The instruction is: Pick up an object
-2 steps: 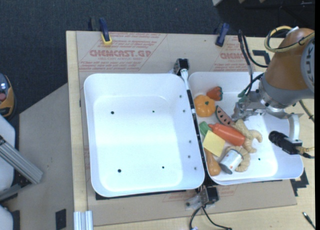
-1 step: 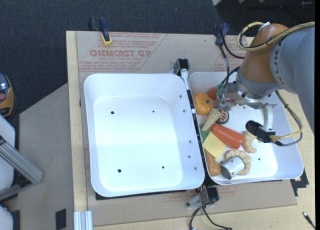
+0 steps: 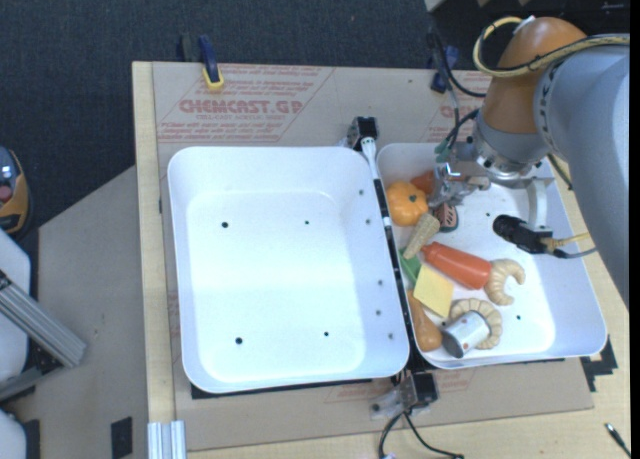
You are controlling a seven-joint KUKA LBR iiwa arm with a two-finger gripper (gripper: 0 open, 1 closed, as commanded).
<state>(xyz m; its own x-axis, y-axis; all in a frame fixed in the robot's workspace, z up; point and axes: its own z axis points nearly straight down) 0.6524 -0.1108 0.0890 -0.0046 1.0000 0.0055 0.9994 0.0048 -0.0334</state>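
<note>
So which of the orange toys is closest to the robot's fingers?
The round orange pumpkin-like toy at the far end of the right bin. It sits just left of the gripper, while the long red-orange one lies farther down the bin.

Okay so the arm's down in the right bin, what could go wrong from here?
1. The toys in the right bin are packed tightly: closing near the orange pumpkin could also catch the corn cob or nudge both.
2. The gripper works close to the bin's left wall, so it may bump the divider.

Claw (image 3: 447,190) low in right bin (image 3: 570,292), beside orange pumpkin (image 3: 406,204)
</note>
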